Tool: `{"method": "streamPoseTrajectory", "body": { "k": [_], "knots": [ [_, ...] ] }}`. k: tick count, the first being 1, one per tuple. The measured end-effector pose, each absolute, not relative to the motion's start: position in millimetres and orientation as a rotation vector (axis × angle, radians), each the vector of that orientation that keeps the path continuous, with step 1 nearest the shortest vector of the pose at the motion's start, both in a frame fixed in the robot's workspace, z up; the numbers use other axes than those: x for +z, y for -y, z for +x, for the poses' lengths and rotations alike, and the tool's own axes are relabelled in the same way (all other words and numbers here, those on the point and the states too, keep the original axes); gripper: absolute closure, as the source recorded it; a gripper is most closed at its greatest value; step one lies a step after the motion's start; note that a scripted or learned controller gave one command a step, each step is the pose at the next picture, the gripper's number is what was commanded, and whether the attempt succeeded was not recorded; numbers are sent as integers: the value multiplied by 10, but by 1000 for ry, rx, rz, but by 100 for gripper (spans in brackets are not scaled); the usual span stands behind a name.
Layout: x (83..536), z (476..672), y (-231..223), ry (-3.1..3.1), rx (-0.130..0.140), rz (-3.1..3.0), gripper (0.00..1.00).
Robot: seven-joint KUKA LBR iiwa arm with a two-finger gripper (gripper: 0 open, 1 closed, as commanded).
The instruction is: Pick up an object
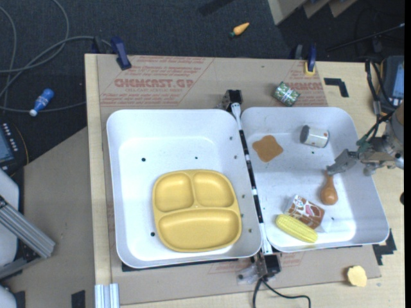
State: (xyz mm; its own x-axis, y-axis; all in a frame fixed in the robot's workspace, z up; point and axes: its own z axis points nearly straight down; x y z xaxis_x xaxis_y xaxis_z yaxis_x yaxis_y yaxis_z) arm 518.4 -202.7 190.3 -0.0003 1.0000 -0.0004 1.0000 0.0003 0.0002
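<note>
The surface [160,76] is a brown board carrying two shallow white bins side by side. The left bin [128,133] takes the nine o'clock half, and a yellow divided plate [196,209] lies toward its six o'clock side. The right bin [359,217] takes the three o'clock half and holds the small things that could be picked.

Of these, a corn cob [297,228] lies at six o'clock in the right bin, touching a red-and-white packet [306,211] just above it. A brown flat patch [267,148] sits at ten o'clock, a small grey-and-white cylinder [314,135] at twelve, and a drumstick-shaped brown piece [329,190] toward three o'clock.

The gripper [339,165] reaches in from three o'clock, its dark tip over the bin just above the drumstick piece. I cannot tell how wide the jaws stand; nothing is seen between them.

My judgement is that the drumstick piece is the nearest candidate. It is small and rounded, so jaws closing off-centre could squeeze it sideways and let it slide on the smooth bin floor. It also lies near the bin's three o'clock wall, which may foul a finger on descent. The corn and packet touch, so a grab there could catch both or neither.
</note>
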Motion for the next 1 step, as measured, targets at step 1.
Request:
{"method": "streamPoseTrajectory", "body": {
  "k": [1],
  "knots": [
    [1057, 5358, 1997, -2229, -4, 2224, 0]
  ]
}}
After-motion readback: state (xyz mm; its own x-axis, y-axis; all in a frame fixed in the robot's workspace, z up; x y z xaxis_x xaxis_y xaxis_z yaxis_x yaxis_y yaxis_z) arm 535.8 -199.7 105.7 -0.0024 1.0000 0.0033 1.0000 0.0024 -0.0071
